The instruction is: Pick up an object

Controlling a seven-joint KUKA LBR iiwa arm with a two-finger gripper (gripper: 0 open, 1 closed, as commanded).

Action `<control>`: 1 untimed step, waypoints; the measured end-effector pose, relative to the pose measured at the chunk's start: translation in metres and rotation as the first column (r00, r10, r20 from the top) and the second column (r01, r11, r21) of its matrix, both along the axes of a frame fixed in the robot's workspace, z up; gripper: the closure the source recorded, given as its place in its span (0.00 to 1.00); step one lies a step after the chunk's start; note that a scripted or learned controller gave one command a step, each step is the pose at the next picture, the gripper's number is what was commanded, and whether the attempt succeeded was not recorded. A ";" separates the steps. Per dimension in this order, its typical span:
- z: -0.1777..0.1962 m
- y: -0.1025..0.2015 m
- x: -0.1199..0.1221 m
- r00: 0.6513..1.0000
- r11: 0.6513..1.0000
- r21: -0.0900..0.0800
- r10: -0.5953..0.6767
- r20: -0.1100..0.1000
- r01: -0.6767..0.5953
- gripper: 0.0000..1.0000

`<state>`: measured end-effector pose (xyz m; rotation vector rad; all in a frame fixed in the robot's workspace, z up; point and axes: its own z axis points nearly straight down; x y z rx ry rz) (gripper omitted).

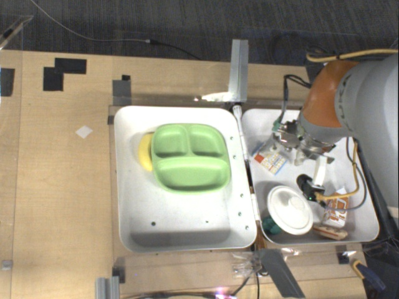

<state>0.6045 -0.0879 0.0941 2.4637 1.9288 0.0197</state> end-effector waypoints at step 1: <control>0.001 0.003 0.019 1.000 1.000 0.000 0.026 0.002 -0.026 0.00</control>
